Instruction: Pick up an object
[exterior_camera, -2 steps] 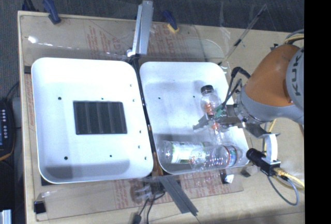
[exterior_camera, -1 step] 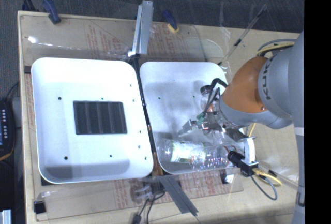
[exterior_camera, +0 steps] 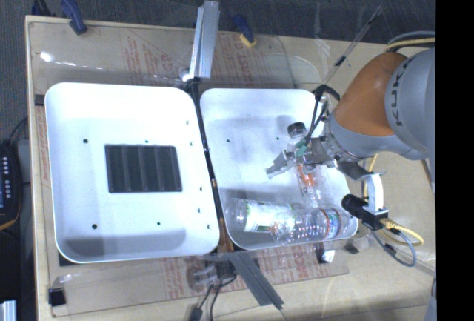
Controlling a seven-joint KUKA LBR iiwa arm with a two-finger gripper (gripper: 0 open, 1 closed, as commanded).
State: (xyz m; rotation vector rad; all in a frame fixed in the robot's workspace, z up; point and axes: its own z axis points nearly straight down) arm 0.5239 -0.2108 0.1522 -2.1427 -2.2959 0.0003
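Note:
My gripper [exterior_camera: 290,161] hangs low over the right part of the right bin [exterior_camera: 237,119], reaching in from the right. Just beneath and beside it lies a small clear bottle with orange marks [exterior_camera: 307,182]. A clear plastic bottle with a white and green label [exterior_camera: 258,216] lies on its side along the bin's front wall. A second clear, crumpled bottle [exterior_camera: 318,224] lies end to end with it on the right. A small dark round thing [exterior_camera: 296,128] sits just behind the gripper. Nothing shows clearly as held.
The left bin [exterior_camera: 74,112] holds a dark ribbed rectangular block [exterior_camera: 143,168] near its middle. A grey metal bar [exterior_camera: 204,41] stands behind the gap between the bins. Blue clamps [exterior_camera: 72,14] grip the bench's back edge.

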